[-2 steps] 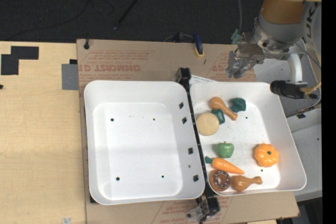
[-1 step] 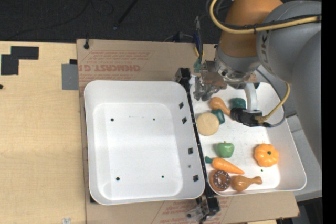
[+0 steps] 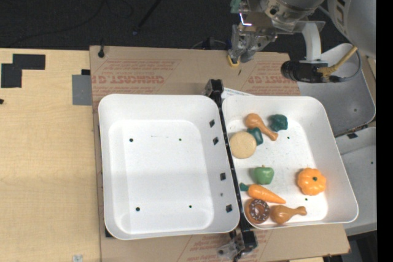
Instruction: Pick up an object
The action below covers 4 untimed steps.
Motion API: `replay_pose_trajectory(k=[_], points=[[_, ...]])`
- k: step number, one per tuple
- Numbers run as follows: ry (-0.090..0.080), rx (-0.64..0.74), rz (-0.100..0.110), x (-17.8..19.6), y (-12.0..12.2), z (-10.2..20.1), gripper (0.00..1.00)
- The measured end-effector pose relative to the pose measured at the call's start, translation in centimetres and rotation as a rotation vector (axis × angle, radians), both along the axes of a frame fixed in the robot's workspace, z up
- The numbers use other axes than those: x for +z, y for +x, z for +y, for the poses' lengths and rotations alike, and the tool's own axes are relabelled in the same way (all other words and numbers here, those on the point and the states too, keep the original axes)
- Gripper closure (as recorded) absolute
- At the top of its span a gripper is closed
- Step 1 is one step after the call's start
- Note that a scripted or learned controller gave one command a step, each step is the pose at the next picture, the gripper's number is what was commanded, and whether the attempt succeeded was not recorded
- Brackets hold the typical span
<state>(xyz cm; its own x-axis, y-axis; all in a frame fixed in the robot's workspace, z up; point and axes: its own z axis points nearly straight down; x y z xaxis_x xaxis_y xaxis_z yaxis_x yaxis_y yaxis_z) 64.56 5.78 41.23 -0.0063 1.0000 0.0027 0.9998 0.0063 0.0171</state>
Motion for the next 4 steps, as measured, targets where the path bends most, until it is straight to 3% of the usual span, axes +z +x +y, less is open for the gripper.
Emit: replay_pose_trajectory(k=[1,3,4], points=[[0.001,0.005,0.014,4.6,-0.2,11.0,1.00],[-0.005,-0.009,0.023,3.5,-0.2,4.1,1.00],[-0.006,-0.013,0.025,-0.3,-0.2,-3.2,1.00]])
